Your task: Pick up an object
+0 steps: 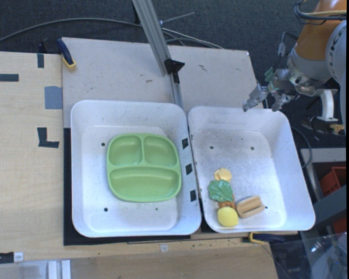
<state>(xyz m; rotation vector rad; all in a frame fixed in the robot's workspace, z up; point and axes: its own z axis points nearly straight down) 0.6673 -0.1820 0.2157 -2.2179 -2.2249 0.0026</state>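
The right bin (pixel 276 132) holds a small cluster near its front edge: a yellow flower-shaped piece (pixel 223 175), a green leafy toy on an orange base (pixel 221 192), a yellow ball (pixel 227 216) and a tan bread-like block (pixel 249 206). My gripper (pixel 262 100) hangs over the back right corner of that bin, well away from the cluster. Its two fingers stand apart with nothing between them.
The left bin (pixel 81 156) holds a green divided plate (pixel 143 167). A slanted metal post (pixel 154 31) rises behind the bins. Cables lie on the dark floor at the back. A blue and yellow clamp (pixel 66 54) sits at the board's back left corner.
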